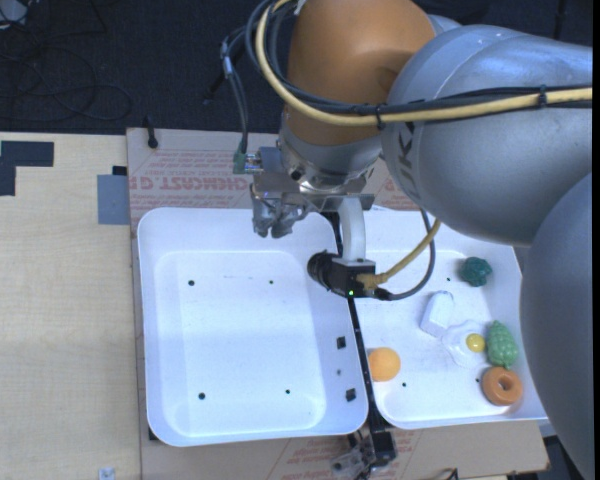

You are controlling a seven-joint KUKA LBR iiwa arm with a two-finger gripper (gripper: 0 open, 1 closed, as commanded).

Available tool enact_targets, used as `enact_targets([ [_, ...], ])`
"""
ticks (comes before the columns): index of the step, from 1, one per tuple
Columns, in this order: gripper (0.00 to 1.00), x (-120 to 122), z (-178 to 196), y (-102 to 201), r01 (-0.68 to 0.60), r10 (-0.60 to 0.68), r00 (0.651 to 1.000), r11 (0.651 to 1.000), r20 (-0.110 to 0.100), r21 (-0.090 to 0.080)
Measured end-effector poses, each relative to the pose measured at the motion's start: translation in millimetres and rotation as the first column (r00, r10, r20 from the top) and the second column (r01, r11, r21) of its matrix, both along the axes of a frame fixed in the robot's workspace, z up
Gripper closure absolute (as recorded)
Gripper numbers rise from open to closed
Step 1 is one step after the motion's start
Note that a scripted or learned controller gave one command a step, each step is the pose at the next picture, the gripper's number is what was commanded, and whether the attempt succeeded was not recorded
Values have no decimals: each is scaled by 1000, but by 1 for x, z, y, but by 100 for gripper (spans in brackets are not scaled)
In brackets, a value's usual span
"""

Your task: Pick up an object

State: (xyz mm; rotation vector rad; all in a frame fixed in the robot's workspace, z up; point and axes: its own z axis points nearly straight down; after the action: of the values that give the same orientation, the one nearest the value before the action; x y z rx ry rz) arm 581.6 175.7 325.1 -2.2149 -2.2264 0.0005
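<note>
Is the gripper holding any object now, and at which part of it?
Nothing shows between the fingers of the gripper; whether they are open or shut cannot be told.

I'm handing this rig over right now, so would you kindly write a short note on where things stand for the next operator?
Gripper: hovers at the far edge of the left bin, nothing visibly in it.
Objects: all in the right bin - orange ball, green piece, white item, small yellow piece, green bumpy fruit, brown ring.
Done: no pick.
Left: move over the right bin, grasp one object, lift it.
</note>
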Motion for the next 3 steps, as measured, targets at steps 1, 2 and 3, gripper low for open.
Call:
enact_targets([
  [1, 100, 7, -23, 71, 0, 0, 1000, 1000, -2, -1],
  [2, 100, -44, -59, 28, 7, -7, 1000, 1000, -9, -5],
  [3, 100, -95, -33, 70, 0, 0, 1000, 1000, -4, -1],
])
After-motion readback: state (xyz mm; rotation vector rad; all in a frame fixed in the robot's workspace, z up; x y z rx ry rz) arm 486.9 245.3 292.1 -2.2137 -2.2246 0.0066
